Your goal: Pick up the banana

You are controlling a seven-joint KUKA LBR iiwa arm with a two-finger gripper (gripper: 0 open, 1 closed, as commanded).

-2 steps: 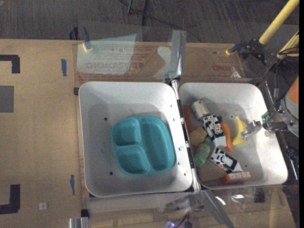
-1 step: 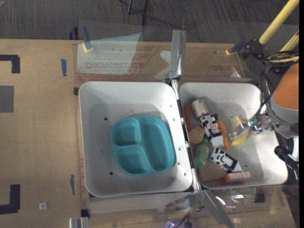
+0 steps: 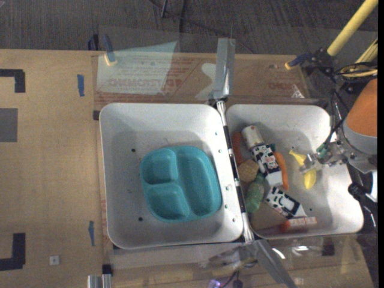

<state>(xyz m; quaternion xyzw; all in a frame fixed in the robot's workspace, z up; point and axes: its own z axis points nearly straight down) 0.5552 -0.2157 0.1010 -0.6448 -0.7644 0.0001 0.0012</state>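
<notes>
The bench (image 3: 48,179) is pale wood. Two white bins sit on it side by side, touching along their inner rims. The left bin (image 3: 117,128) lies near the centre; the right bin (image 3: 318,116) sits at its 3 o'clock. At 12 o'clock of the bins, a clear sheet (image 3: 144,71) lies flat on the bench, with mirrored print showing through it. Blue tape (image 3: 80,84) sticks to the bench at 10 o'clock of the left bin, and another strip (image 3: 91,233) at 7 o'clock. Black marks (image 3: 14,80) sit near the bench's 9 o'clock edge.
</notes>
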